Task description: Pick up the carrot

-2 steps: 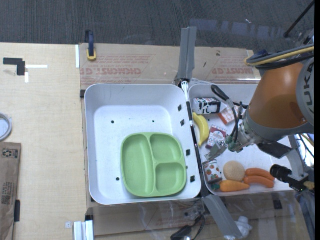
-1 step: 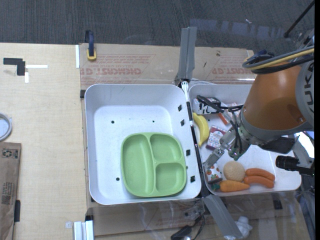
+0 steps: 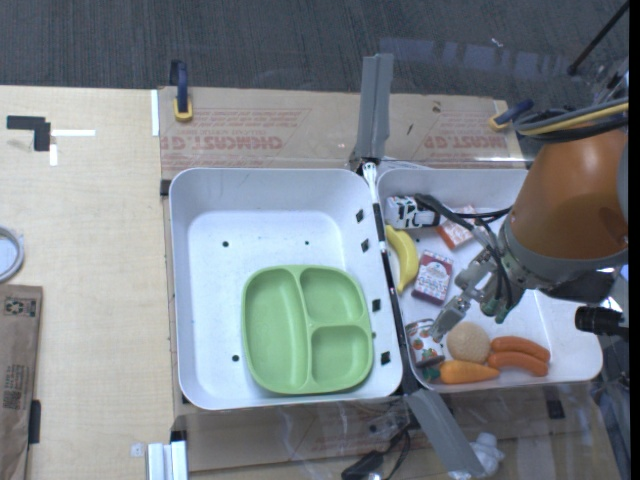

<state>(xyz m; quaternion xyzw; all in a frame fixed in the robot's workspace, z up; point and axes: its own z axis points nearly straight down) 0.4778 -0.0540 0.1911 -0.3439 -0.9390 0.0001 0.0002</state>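
Observation:
The carrot (image 3: 468, 372), orange with a green tip at its left end, lies along the front wall of the right bin (image 3: 575, 373). A round tan bun (image 3: 468, 343) sits just behind it and touches it. My gripper (image 3: 472, 311) hangs a little above and behind the bun, pointing down to the left, with the grey arm and its orange band (image 3: 575, 203) behind it. Its fingers (image 3: 447, 319) stand open with nothing between them. The carrot lies free, apart from the gripper.
Two orange-red sausage-like pieces (image 3: 521, 355) lie right of the carrot. A banana (image 3: 405, 256), a red packet (image 3: 433, 277), a small printed pack (image 3: 425, 343) and other small items share the right bin. The left bin (image 3: 200, 268) holds a green divided plate (image 3: 305, 328).

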